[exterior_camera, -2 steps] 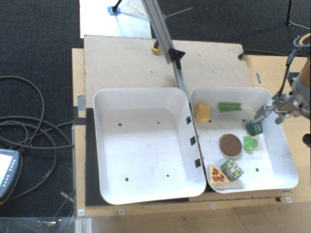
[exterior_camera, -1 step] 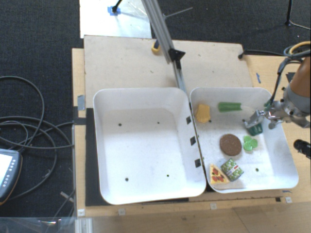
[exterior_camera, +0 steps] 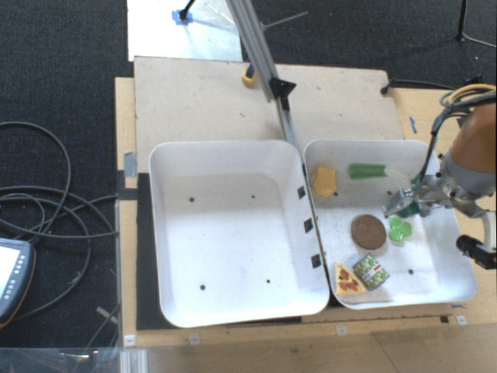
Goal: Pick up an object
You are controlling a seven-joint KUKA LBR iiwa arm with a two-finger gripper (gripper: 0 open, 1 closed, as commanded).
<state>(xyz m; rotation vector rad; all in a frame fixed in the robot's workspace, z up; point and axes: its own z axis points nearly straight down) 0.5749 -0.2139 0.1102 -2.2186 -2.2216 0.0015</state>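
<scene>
Green piece [exterior_camera: 399, 229] just beside gripper [exterior_camera: 399, 202]

Right bin [exterior_camera: 435, 286], contents: yellow block [exterior_camera: 324, 181], green cylinder [exterior_camera: 366, 171] lying flat, brown disc [exterior_camera: 368, 231], bright-green piece [exterior_camera: 400, 229], yellow wedge [exterior_camera: 349, 279], green-patterned can [exterior_camera: 372, 271].

A single fixed camera looks down from above at a slant; it sits far enough back to take in the whole worktop [exterior_camera: 256, 103] and the dark floor [exterior_camera: 62, 61] around it; the worktop's far edge lies toward the top of the view, its near edge along the bottom; two white bins sit side by side, the left bin [exterior_camera: 225, 162] near the middle, the right bin [exterior_camera: 435, 286] toward the right edge; the arm [exterior_camera: 474, 150] enters from the right, partly cut off by the frame; a metal pole [exterior_camera: 252, 29] slants down from the top.
</scene>
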